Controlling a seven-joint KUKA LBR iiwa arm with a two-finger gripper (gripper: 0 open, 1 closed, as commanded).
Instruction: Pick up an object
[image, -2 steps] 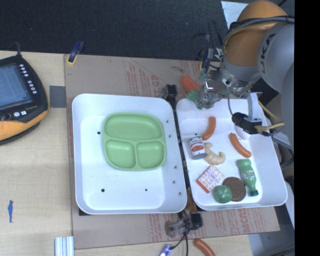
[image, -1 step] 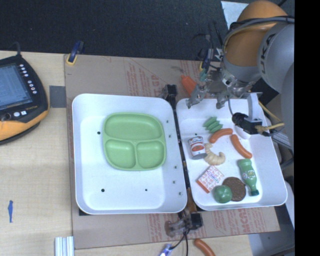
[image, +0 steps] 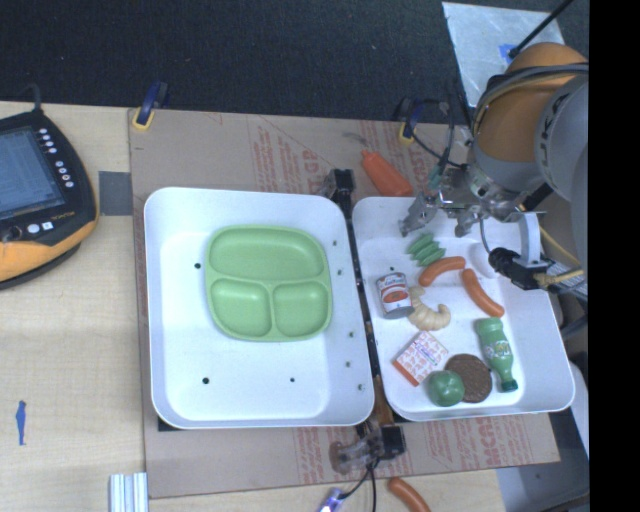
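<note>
Metal gripper (image: 443, 212) above green pods (image: 424, 247)

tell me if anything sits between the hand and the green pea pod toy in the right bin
Nothing visible does. The hand hangs at the far edge of the right white bin, with the green pea pod toy just in front of it on bare bin floor. The orange sausage toy lies beyond the pod, out of the path.
</note>
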